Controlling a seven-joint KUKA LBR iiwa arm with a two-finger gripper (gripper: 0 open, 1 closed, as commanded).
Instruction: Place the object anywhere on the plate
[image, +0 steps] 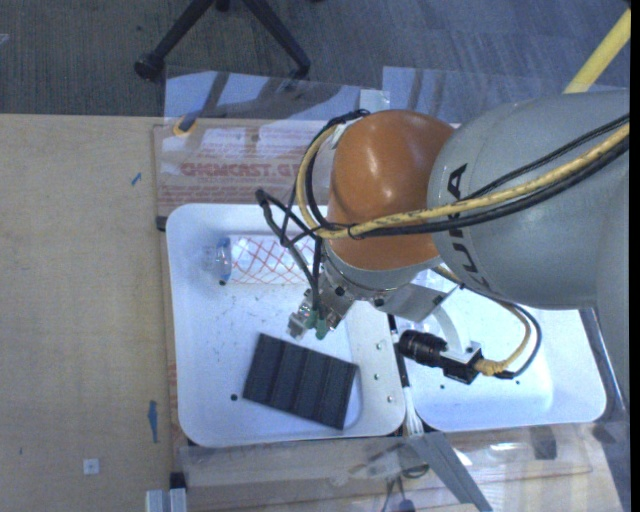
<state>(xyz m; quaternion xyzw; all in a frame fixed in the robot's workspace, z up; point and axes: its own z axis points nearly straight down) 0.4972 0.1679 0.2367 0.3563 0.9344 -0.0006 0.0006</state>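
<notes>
My arm's orange band and grey wrist (390, 190) hang over the seam between the two bins and cover most of the gripper. A small tip of the gripper (314, 320) pokes out below the wrist, above the left bin (190, 400). A clear plastic bottle (250, 260) with a red net pattern lies on its side at the back of that bin, its cap end to the left and its right end hidden under the arm. A curved white rim (458, 332), possibly the plate, shows in the right bin beneath the arm.
A dark grey ribbed rectangular slab (301, 380) lies flat at the front of the left bin. A black connector with a yellow cable (450, 360) hangs over the right bin (570, 390). A cardboard sheet (230, 170) lies behind the bins.
</notes>
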